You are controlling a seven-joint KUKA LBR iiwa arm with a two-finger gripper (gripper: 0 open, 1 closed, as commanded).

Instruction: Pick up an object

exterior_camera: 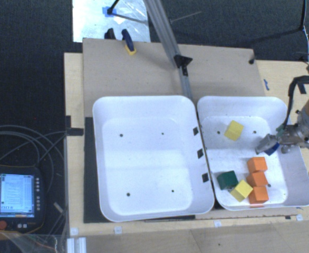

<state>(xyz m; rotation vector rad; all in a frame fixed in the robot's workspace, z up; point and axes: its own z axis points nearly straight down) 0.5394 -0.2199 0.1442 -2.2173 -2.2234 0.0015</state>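
The right bin (291, 194) holds several small blocks. A yellow cube (234, 130) lies near its back, and three orange cubes (258, 178) sit in a row at the front right. A green cube (228, 179) and a second yellow cube (242, 190) lie at the front left. My gripper (267, 144) hangs low over the bin's right side, just behind the orange row. A small blue piece (272, 150) peeks out from under it, mostly hidden, and I cannot tell whether it is held.
The left bin (104, 141) stands beside the right one, with a dividing rim between them. A grey pole (165, 28) slants over the cardboard at the back. A teach pendant (15, 194) and cables lie off the bench at left.
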